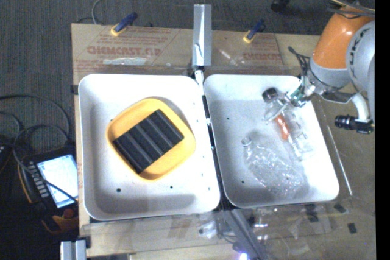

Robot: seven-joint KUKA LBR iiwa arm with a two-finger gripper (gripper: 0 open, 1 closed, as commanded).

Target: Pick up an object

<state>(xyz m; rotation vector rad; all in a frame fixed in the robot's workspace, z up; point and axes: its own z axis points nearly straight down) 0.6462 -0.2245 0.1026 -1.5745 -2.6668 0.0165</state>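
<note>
Yellow rounded tray, black ribbed insert; crinkled clear plastic opposite.

The cardboard sheet under the far edge of the two bins carries faded red printed letters. Near its far left corner, one line of capitals stands above a smaller line, but both are too blurred to read with certainty. On the arm, at the right, a few dark letters stand beside the orange band; they are cut off and not readable.
</note>
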